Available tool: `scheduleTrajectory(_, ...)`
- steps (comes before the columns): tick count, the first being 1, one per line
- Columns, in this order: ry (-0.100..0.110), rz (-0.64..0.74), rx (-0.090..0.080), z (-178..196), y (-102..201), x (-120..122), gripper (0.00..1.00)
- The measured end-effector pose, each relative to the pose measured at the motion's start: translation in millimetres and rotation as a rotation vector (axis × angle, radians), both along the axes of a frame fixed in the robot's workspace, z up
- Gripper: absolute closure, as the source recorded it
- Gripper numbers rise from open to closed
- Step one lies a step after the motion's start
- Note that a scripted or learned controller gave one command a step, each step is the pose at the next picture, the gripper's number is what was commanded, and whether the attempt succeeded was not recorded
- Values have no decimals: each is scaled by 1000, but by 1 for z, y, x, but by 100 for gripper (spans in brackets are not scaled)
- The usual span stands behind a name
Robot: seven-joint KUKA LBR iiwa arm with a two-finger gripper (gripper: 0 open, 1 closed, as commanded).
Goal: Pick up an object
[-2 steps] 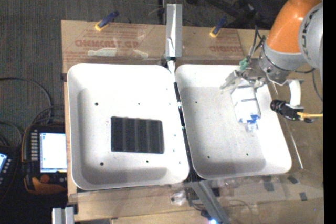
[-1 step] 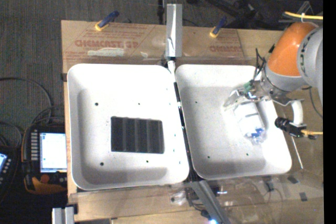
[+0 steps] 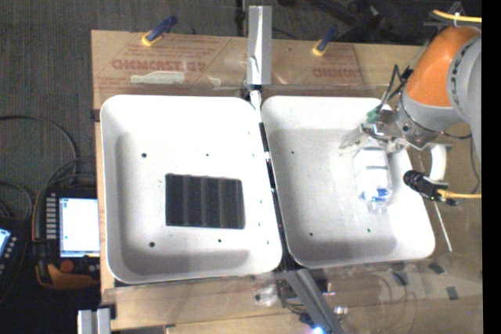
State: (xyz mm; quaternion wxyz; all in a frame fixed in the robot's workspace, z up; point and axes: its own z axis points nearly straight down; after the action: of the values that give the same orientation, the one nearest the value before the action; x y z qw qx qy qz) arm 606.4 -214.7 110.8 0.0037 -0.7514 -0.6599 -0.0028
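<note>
Bench [image 3: 180,59] of brown board carries two shallow white bins side by side, with a metal post [image 3: 259,47] standing at its far edge between them and two yellow-and-blue clamps [image 3: 159,30] gripping that same edge.

The left bin [image 3: 125,137] holds one thing: a dark rectangular ribbed tray [image 3: 204,201], lying flat a little toward the near edge and roughly midway between the bin's left and right walls.

The right bin [image 3: 313,168] holds a clear plastic bottle [image 3: 375,182] with a bit of blue on it near its lower end. It lies on the bin floor toward the right wall, its length running from the far side toward the near side.

The grey arm with its orange band [image 3: 433,78] comes in over the right bin's far right corner. The gripper [image 3: 378,137] hangs at the upper end of the bottle, just above or against it; whether it touches cannot be told. Thin metal parts splay out to the left of the wrist, toward the bin's middle, but the fingertips are too small and blurred against the white floor to say if they are apart or together, and nothing can be seen between them. The bottle rests on the bin floor.

A black cable fitting [image 3: 417,182] hangs beside the bin's right wall, just right of the bottle.
</note>
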Motion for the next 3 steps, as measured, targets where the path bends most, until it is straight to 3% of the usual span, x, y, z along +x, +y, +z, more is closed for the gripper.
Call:
scheduleTrajectory(1,-19,273,-12,-17,3,-25,0)
scheduleTrajectory(2,-16,234,-3,-18,2,22,0)
scheduleTrajectory(3,-3,297,-11,111,-6,-37,0)
